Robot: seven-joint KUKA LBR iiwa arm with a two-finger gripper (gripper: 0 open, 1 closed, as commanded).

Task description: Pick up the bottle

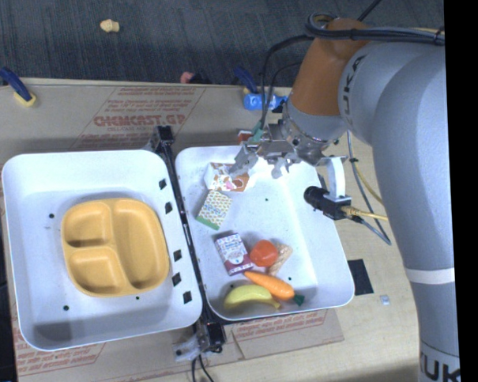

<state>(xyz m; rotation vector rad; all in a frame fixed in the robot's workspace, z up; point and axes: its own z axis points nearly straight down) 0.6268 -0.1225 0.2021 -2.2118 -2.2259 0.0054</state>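
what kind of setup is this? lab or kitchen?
Most likely a robot lab's pick-and-place bench, not a kitchen: two shallow white plastic bins clamped onto printed cardboard, toy food such as a yellow plastic banana, and a grey KUKA arm.

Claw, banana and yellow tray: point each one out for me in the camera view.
claw (257,163), camera view, between its fingertips above the right bin's far end.
banana (245,297), camera view, middle of its curved body.
yellow tray (115,245), camera view, the ridge between its compartments.

A robotics lab: a cardboard-covered worktop (140,103) clamped at its edges, 2 white bins (33,179), toy food, grey carpet (177,31).
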